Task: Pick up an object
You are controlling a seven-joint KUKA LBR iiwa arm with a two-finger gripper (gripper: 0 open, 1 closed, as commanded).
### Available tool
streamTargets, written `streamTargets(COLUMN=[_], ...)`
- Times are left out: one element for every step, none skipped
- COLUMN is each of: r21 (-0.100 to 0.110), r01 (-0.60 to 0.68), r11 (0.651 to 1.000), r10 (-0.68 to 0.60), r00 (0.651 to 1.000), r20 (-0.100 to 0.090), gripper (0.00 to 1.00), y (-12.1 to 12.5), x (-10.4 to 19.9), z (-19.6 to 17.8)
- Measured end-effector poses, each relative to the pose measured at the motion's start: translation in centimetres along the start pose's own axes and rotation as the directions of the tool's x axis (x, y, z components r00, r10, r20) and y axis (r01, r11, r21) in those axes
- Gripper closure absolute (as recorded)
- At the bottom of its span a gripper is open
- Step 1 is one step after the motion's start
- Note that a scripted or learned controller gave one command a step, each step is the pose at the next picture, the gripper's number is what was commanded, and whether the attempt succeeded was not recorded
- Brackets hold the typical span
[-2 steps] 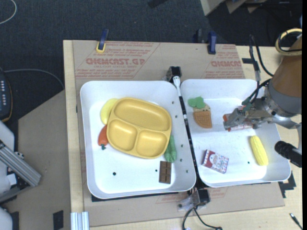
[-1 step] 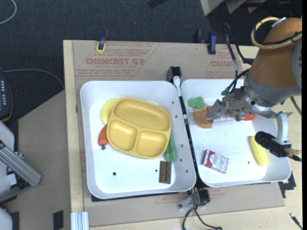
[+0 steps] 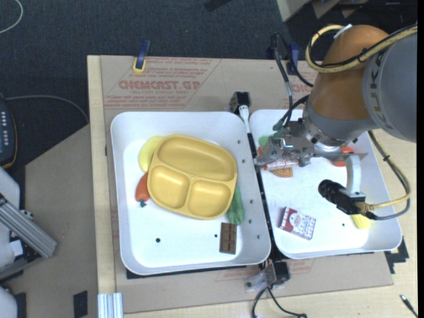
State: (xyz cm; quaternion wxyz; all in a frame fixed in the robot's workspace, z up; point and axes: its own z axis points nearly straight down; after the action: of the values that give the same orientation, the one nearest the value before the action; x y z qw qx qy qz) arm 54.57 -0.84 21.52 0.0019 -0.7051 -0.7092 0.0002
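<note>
Bins sit side by side on the bench. The left bin (image 3: 126, 177) holds a big yellow tray (image 3: 192, 176) with three parts. A brown bar (image 3: 228, 238) lies just below the tray, a green thing (image 3: 236, 209) peeks out at its lower right, and a red-orange thing (image 3: 142, 189) touches its left side. The gripper (image 3: 283, 152) hangs low in the right bin (image 3: 331, 244), close to the tray's right side, above a small orange thing (image 3: 283, 171). How wide it is open cannot be told. A red and white card box (image 3: 297, 222) lies further down, well apart from the tray.
</note>
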Motion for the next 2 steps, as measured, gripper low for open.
streamTargets(r21=[-0.005, -0.005], r01=[-0.004, -0.005], r11=[1.0, 1.0], r10=[0.004, 0.005], r00=[1.0, 1.0], r20=[0.003, 0.002], gripper=[1.0, 1.0], y=[1.1, -0.1], x=[0.4, 0.7], z=[0.0, -1.6])
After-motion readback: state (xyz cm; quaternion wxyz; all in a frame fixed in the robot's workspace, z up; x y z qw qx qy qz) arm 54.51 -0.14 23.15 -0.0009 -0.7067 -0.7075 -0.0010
